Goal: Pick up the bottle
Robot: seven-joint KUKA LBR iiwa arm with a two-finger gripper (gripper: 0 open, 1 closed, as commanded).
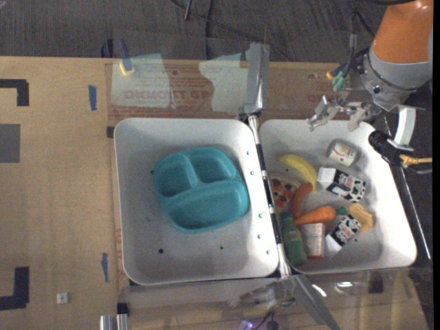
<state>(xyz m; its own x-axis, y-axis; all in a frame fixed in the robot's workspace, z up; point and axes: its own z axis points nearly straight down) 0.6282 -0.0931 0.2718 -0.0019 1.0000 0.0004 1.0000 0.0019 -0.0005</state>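
— What sits in the left bin (pixel 130 184)?
— A divided tray (pixel 199 190), alone.
— And the right bin (pixel 392 246)?
— A bottle (pixel 293 239) by its left wall, a banana (pixel 300 167) behind it.

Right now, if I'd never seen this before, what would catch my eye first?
Probably the teal divided plate alone in the left bin. Then the right bin, crowded with toy food: a yellow banana, a carrot, a green bottle. Above it hangs the gripper.

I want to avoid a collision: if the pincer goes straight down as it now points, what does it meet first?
Probably the bare floor of the right bin near its far edge; depth is unclear. The pincer hangs beyond the small can.
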